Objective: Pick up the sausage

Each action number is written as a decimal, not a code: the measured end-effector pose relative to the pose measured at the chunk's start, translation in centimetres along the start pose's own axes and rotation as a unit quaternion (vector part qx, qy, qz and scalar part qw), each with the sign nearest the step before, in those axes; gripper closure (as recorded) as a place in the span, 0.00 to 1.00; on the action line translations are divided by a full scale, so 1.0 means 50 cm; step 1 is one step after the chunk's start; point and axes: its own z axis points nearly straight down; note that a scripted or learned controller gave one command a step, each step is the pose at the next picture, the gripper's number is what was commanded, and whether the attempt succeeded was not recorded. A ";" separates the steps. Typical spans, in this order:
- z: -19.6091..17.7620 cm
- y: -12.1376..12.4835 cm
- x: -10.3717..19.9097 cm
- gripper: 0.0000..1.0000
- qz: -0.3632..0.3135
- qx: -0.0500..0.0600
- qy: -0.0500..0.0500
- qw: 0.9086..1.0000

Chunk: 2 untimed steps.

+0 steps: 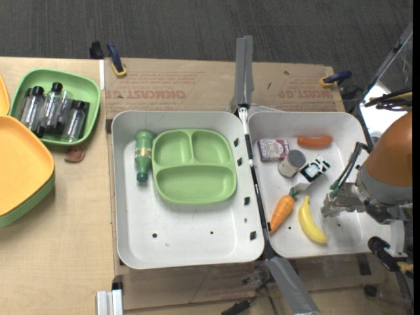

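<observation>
The gripper (333, 202) is seen low over the right bin (341, 241), at its right-hand side, hanging from the grey arm with the orange band (394, 153). Whether it is wide or narrow cannot be told from this view, and nothing is seen held in it. Just to its left a banana (311, 220) is lying on the bin floor, and beyond that a carrot (282, 212) is placed near the divider between the bins. The sausage (314, 140) is found well apart from the gripper, at the far edge of the same bin, lying crosswise near the back wall. Between the sausage and the gripper a small black-and-white object (315, 169) and a grey cylinder (290, 163) are set, with a pink packet (272, 149) to the left of them. In the left bin (184, 241) a green divided plate (193, 165) is resting, with a green bottle (143, 155) lying just beside its left edge.
</observation>
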 end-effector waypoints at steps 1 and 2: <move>0.001 -0.005 0.118 1.00 -0.022 0.001 0.000 1.000; 0.000 0.010 0.030 1.00 0.087 0.000 -0.001 0.996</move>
